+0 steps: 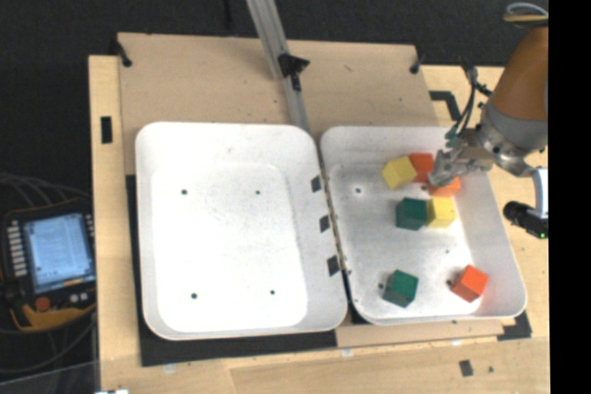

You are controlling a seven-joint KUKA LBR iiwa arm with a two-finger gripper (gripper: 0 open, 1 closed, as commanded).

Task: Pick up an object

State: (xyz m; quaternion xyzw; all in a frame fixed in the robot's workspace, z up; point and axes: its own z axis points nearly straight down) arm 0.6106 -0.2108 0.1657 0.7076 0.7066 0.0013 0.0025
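Orange block lies under the pincer, lowered there to grab it; whether it grips, I cannot tell.

- A single camera was fixed high above the worktop and looked down on it at a slant.
- It stood far enough off to take in both white bins at once, the left bin and the right bin, side by side across the middle.
- Dark floor showed past the worktop's far and left edges.
- The arm came in from the right edge of the view, cut off there.
- A slanted metal pole ran up to the top edge.
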